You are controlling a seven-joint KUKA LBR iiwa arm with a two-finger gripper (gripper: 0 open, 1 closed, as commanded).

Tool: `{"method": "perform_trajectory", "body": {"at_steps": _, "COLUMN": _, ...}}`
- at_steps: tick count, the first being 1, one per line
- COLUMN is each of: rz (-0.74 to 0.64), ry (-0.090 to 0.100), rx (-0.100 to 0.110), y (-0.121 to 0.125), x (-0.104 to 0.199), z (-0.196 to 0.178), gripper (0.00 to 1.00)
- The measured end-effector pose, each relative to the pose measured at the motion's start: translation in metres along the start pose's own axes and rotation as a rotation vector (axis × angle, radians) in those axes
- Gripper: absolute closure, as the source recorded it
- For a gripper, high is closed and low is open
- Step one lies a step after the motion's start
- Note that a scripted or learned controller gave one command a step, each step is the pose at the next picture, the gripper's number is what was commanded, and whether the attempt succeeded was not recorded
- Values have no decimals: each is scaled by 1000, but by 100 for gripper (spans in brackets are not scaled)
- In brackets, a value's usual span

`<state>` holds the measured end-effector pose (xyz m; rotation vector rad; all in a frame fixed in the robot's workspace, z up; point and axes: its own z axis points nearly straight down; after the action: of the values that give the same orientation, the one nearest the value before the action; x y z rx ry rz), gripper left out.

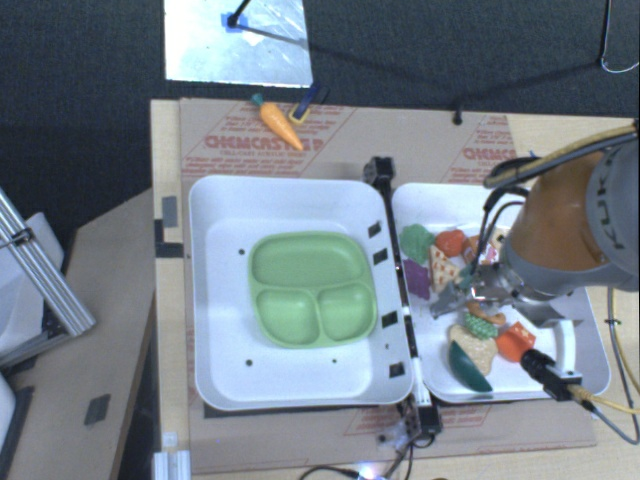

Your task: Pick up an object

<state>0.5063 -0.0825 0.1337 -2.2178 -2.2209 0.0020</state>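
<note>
We see the arm [575,223] at right of frame, its end effector [470,290] low in the right bin [600,368] over a pile of toy food [470,308]. We can't tell its grip state. Green 3-compartment tray [310,288] sits mid-frame in the left bin [215,298]. Toy carrot [280,125] lies on the desk [420,133], upper centre.

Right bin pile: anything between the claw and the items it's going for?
Nothing visible. The claw is already down inside the right bin, right over the toy food pile, with pieces crowded close on every side. Whether it grips any piece is unclear.
</note>
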Motion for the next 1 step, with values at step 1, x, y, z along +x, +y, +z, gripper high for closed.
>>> {"method": "perform_trajectory", "body": {"at_steps": 1, "rz": 1, "ry": -4, "rx": -10, "y": 3, "x": -1, "z": 49, "gripper": 0}}
